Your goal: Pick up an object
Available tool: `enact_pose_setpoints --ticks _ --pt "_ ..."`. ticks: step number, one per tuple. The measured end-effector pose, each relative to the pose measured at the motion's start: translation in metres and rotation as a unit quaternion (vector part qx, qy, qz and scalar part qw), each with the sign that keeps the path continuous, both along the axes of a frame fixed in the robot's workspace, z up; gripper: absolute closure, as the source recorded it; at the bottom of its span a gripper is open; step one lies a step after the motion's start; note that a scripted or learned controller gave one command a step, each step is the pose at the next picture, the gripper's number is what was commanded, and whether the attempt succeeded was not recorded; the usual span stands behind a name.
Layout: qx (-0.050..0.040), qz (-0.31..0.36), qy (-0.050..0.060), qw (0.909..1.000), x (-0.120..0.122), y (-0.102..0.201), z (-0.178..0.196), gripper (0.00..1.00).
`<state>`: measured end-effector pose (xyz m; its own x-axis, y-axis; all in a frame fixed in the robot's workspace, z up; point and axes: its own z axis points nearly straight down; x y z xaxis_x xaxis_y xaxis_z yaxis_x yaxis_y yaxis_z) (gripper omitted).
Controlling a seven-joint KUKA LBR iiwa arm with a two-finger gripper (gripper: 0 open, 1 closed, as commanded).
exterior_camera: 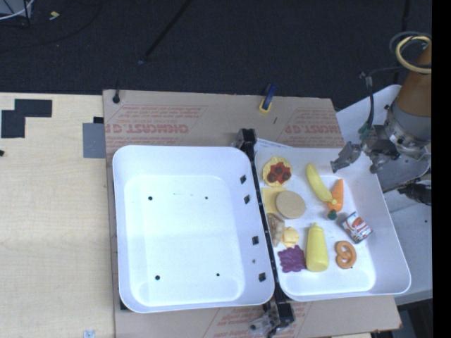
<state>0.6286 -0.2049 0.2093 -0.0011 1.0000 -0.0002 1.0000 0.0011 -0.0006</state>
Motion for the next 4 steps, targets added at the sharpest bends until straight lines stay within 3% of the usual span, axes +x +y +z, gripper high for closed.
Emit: enact_pose_setpoints --ticks 1,2,3,4 --pt "0.0018 -0.001 0.003 1.0000 -0.068 -0.007 -0.127 0.00" --pt "0.0023 -0.002 0.003 1.0000 -0.116 0.035 -0.122 0.00" --pt "-0.0005 -0.002 0.002 1.0000 -0.081 0.081 -0.122 0.00" --pt "0.0001 0.002 -0.003 1.0000 0.018 0.102 -0.121 0.00"
